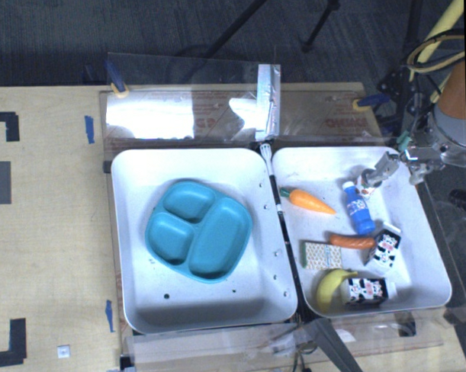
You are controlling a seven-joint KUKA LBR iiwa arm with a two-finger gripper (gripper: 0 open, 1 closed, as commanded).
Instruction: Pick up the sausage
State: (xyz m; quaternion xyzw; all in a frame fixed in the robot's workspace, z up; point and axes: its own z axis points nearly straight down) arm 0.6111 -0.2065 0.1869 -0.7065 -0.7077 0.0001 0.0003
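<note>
The gripper (372, 175) hangs over the far right part of the right bin (429, 235), reaching in from the right edge of the scene; whether it is spread or closed cannot be told, and nothing is seen held in it. Just below it and touching close lies a blue bottle (359, 210) with a white cap. To the gripper's left lies a carrot (309, 202), its tip pointing right. Nearer the camera than the gripper, past the bottle, lies the sausage (352, 241), orange-red, stretched left to right in the bin's middle. A small black-and-white carton (385, 248) touches its right end, and a patterned flat packet (322, 254) sits at its left end. Further toward the camera are a yellow fruit (331, 288) and a second black-and-white carton (366, 290) beside it. Well to the gripper's left, the left bin (137, 291) holds a blue three-part plate (198, 228). Both bins rest on a pale wooden table (47, 226) marked with black squares and blue tape. Beyond it the floor is dark, with tripod legs and cables.
</note>
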